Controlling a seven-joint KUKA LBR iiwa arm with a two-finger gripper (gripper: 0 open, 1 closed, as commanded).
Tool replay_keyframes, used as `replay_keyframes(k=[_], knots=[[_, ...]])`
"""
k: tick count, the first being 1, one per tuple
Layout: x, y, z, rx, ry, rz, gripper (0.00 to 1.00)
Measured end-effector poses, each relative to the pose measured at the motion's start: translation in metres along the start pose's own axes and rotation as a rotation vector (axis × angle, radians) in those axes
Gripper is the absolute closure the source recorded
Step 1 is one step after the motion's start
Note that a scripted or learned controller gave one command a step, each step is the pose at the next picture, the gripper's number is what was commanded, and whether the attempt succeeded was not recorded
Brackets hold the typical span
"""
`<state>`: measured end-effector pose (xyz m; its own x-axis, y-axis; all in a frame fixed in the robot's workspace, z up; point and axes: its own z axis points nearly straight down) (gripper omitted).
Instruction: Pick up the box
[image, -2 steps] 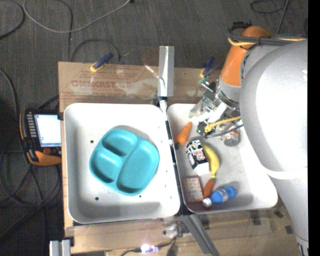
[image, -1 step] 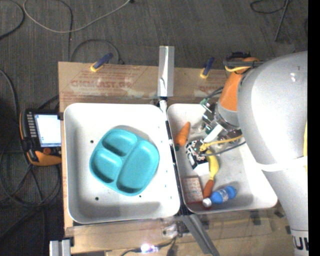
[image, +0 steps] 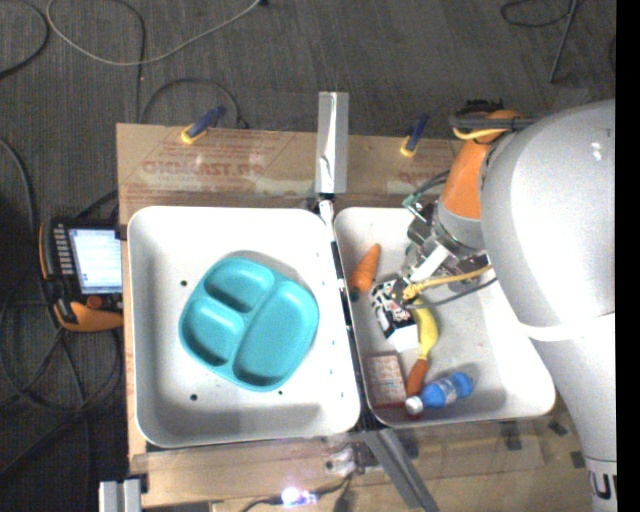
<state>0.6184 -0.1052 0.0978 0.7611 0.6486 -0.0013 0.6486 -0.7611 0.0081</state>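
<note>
Our big grey arm (image: 555, 240) hangs the gripper (image: 420, 268) beside the box (image: 391, 303), approach under way, finger state we cannot tell; next, descend and close

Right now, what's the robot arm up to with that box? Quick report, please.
Gripper low in the right bin, above a black-and-white item. Box flat near the bin's front, untouched. Banana and carrot close by.

glossy turquoise plastic tray (image: 250, 322)
</note>
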Motion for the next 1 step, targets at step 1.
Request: replay_keyframes(k=[1], knots=[[-0.0002,0.0000,0.0001,-0.001,-0.001,0.000,0.00]])
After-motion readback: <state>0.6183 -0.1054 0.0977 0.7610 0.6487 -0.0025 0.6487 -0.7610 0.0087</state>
